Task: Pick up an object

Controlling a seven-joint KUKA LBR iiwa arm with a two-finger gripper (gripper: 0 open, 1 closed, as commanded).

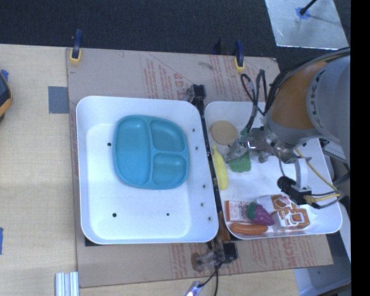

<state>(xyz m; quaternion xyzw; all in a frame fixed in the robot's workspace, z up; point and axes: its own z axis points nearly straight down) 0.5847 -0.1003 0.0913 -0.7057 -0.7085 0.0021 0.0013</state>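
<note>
1. Camera view, left bin [92, 184]: a blue divided plate [151, 152] lies in its upper middle, and nothing else lies on the white floor around it.
2. Camera view, right bin [333, 224]: a tan round piece [223, 132] sits near the top left, a yellow banana-like piece [220, 170] lies along the left wall, and a green piece [239, 163] sits just beside it. Along the near edge lie a sausage [249, 229], a purple grape bunch [259, 214] and printed cards [291, 214].
3. The gripper [246, 150] is low over the green piece, at or just above it; I cannot tell how it is set.
4. Judged step: closing in on a pick, likely the green piece, not yet lifted.
5. The next move calls for a sure grasp clear of the banana, then a straight lift.
</note>
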